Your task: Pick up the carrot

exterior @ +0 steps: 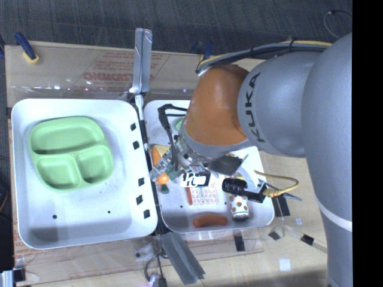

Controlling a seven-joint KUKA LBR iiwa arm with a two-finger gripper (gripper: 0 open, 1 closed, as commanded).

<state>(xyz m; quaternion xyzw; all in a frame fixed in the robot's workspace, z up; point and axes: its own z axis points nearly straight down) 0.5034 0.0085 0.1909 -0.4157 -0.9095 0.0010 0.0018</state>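
Carrot (156,156): orange, centre frame, right bin's (263,217) left wall, just left of gripper (173,171). Long axis unclear; grip state cannot be told.

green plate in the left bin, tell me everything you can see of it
The green plate is a light green divided tray with rounded corners, matte and plastic-looking. It has three compartments: one long one along its far side and two smaller ones side by side nearer the camera. It lies flat and upright on the floor of the left white bin, toward the bin's far left part, turned slightly askew to the bin's walls. Nothing lies in its compartments, and the arm is not over it.
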